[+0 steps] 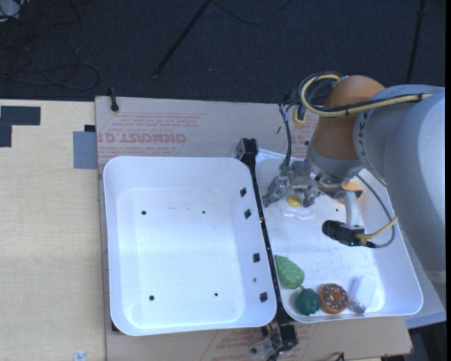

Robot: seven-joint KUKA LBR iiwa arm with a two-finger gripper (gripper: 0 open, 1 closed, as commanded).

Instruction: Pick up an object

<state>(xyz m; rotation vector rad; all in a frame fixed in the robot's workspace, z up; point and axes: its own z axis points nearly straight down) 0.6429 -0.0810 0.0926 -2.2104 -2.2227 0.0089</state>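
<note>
The grey arm with the orange band reaches in from the right side of the desk and its tool is low in the right shallow white plastic bin, near the bin's far-left corner, close to the black divider where the two bins meet. Between the metal fingers there is a small yellow round object, and beside it something pale and transparent that I cannot identify. The fingers seem to stand on both sides of the yellow object, but I cannot tell if they are apart or already pressed on it, so the grasp is not sure. To do this step well, I think the tool should close fully and centred on the yellow object before any lift, then rise straight up and slowly, because a small round thing can slip out easily. The other things lie well apart, along the near edge of the same bin: a light green bumpy soft object, a dark teal round object, a brown ring-shaped doughnut toy and a white small block
</note>
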